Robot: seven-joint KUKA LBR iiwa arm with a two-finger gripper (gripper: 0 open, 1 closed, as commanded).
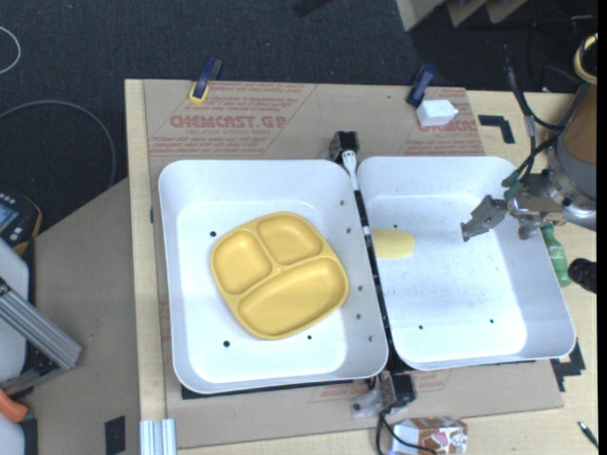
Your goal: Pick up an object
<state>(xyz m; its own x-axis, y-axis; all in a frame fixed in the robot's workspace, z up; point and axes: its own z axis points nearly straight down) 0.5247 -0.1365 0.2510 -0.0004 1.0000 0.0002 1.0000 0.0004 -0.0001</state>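
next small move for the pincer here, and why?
Probably shift the pincer left across the right bin toward the small yellow piece by the divider, then descend. The pincer hangs apart from that piece with nothing between its fingers, and the piece is the nearest loose object.

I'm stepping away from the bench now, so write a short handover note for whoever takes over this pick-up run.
End effector: over the right shallow white bin, toward its upper right, holding nothing; whether it is open or shut is unclear.
Things: a small pale yellow rounded object lies in the right bin near its left wall, apart from the end effector. A yellow plastic three-compartment plate lies in the left shallow white bin.
Done: nothing picked up yet.
Left: choose an object, probably the nearer pale one, grasp and lift it.
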